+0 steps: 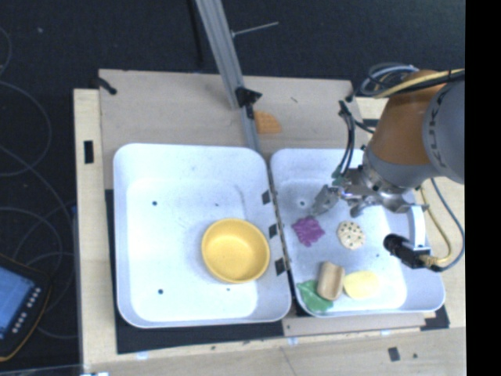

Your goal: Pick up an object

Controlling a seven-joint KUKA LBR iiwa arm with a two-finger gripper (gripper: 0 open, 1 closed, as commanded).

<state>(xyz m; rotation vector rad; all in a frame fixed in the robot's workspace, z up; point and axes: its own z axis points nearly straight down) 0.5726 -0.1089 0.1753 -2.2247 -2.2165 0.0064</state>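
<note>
- Light is even and fairly bright over the bench (94,210); the floor around it stays dark.
- The left bin (156,178) and right bin (415,296) look washed out, with faint bluish mottling on their white floors.
- Shadows are soft: a thin one hugs the yellow bowl (235,250).
- The picture is soft and grainy; small things in the right bin lack fine detail.
- The arm (415,131) looks slightly blurred.

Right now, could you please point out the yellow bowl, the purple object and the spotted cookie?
yellow bowl (234,250), camera view, inner floor.
purple object (308,230), camera view, top middle.
spotted cookie (351,235), camera view, face centre.
</note>
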